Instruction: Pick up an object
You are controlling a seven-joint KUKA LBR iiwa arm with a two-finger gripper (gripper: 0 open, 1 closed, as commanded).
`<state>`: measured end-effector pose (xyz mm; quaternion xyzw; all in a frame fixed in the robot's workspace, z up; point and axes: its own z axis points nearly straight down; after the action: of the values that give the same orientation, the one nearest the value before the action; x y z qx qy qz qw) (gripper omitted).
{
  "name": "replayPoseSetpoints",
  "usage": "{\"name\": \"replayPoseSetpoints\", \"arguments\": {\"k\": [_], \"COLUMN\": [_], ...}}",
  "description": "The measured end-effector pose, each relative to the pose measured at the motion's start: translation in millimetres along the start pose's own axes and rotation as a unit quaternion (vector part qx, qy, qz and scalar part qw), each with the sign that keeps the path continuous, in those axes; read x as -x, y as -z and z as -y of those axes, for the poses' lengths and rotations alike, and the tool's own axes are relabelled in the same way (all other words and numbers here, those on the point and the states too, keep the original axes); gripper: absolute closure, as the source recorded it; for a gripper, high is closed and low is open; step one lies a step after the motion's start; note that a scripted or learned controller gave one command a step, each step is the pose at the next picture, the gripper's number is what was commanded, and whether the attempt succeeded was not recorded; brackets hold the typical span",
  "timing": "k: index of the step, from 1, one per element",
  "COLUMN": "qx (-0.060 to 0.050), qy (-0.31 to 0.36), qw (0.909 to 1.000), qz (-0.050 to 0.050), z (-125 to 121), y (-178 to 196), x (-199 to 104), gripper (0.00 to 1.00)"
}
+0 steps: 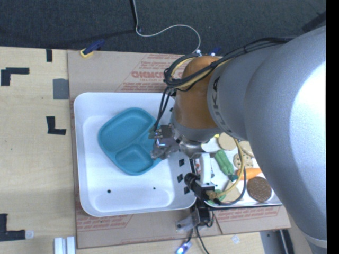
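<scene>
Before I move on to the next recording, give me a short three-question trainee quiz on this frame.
1. True or false: the blue divided plate lies in the left bin.
2. Which is nearest the claw? A) blue divided plate B) brown round object C) green object
3. Fill in: the band above the wrist is ____.

Key: 1 true; 2 A, the claw sits at the plate's right edge; 3 orange.

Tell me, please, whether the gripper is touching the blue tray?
Cannot tell: in the camera view the gripper overlaps the blue tray at its right edge, hiding any contact.
</scene>
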<state>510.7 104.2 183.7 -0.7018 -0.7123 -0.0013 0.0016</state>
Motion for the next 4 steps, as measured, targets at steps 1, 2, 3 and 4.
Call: {"name": "replayPoseSetpoints", "arguments": {"k": [1, 2, 3, 4], "qx": [0.009, 0.006, -0.005, -0.001], "qy": [-0.004, -0.005, -0.006, -0.006], "qw": [0.9999, 1.0, 1.0, 1.0], "qz": [0.0, -0.001, 0.004, 0.003], "z": [-43.2, 28.2, 27.9, 26.9], "y": [184.0, 287.9, 189.2, 204.5], "x": [-34.2, -25.3, -36.9, -36.5], "gripper": [1.0, 1.0, 1.0, 1.0]}}
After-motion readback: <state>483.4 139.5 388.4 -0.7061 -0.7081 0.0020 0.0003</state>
